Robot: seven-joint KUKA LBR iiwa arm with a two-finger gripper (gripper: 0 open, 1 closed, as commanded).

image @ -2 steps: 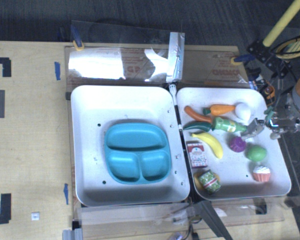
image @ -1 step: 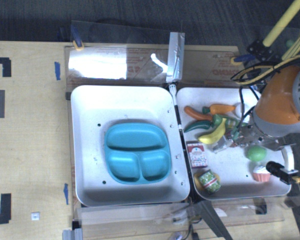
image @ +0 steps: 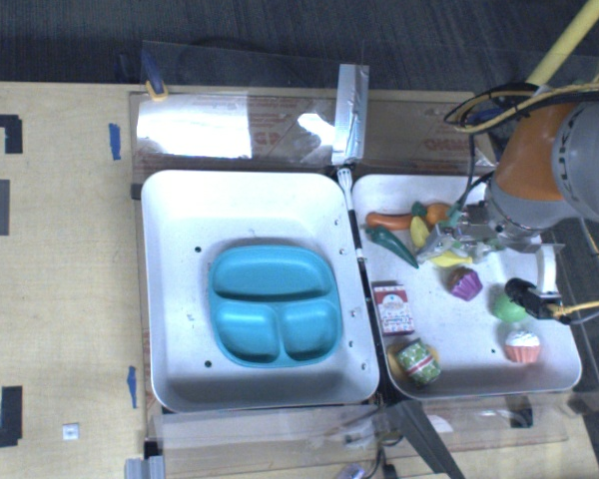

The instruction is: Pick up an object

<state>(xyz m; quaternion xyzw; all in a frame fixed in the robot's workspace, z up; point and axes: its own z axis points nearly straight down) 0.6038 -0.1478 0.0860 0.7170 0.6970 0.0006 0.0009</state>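
Gripper over right bin, toy food below.
Gripper [image: 457, 230] sits low among a yellow banana [image: 449, 258], carrot [image: 394, 221] and green pepper [image: 392, 245]; finger state cannot be determined. Red carton [image: 393, 308] label is unreadable. Left bin [image: 170, 267] holds a blue divided tray [image: 275, 302].

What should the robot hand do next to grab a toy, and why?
Probably lower a little onto the yellow toy. The gripper sits right above it in the right bin, and nothing shows between its fingers.
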